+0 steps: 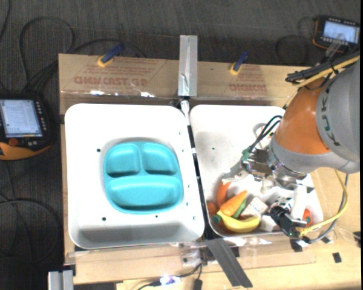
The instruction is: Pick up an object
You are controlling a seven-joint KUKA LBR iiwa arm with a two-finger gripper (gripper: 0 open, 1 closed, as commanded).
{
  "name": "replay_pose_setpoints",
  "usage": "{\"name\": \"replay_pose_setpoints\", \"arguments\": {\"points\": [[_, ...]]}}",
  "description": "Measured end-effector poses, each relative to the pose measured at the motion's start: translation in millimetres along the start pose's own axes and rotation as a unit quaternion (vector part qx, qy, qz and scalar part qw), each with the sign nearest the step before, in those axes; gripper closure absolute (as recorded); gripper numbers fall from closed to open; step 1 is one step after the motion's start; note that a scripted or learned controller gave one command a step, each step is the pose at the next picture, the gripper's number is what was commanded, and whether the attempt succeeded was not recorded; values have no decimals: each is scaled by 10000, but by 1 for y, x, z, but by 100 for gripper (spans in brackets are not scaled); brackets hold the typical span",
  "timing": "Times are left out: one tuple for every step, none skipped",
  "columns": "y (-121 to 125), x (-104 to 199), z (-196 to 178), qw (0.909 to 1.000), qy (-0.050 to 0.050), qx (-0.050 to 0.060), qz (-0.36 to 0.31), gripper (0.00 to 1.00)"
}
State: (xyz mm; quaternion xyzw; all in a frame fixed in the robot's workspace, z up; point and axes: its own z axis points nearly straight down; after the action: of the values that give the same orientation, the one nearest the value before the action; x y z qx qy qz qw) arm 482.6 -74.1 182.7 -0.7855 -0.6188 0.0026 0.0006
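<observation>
The gripper [267,189] hangs low in the right bin [230,125], over its front half; whether it grasps anything cannot be told, since the wrist hides it. Just to its left and slightly nearer the front edge lies a heap of toy food: a banana [238,223] with a carrot [232,204] resting on it. Well to its left, the left bin [85,125] holds a turquoise divided plate [144,175]
</observation>
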Motion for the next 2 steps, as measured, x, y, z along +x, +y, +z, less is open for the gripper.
{"name": "replay_pose_setpoints", "arguments": {"points": [[65, -30, -44, 9964, -7, -8, 850, 0], [16, -17, 52, 10000, 15, 13, -17, 0]]}}
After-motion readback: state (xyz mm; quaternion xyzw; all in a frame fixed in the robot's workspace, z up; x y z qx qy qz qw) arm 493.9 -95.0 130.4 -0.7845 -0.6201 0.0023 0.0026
